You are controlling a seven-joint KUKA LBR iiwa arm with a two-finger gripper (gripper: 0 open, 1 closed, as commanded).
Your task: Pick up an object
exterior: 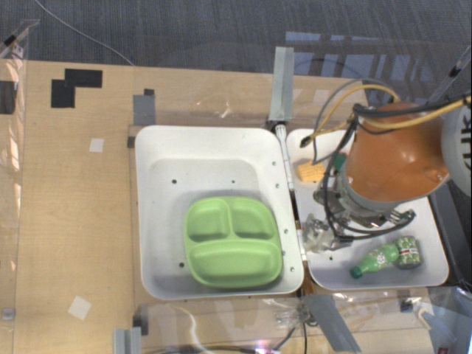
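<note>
From above, the arm's broad orange band (394,153) and the grey wrist under it cover much of the right-hand shallow white bin (435,271), hiding its middle and upper floor. The end effector (330,231) sits low beneath that bulk, near the bin's left wall, tangled with dark cables; whether it is apart, together or clamped on anything cannot be told. Just under it lies a small clear, crinkled item (317,234), too blurred to identify. A small yellow-orange block (310,172) peeks out beside the wrist, partly covered. The green plastic bottle with a dark label (386,256) lies on its side in the bin's lower part, near the end effector but apart from it.

The left-hand shallow white bin (158,198) holds a lime-green three-compartment plastic tray (233,241), lying flat toward its lower right.

Both bins rest on a pale wooden bench (66,220) with black square markings (74,85) and grey brackets. Dark ribbed flooring (184,13) runs along the top, crossed by a thin cable.
</note>
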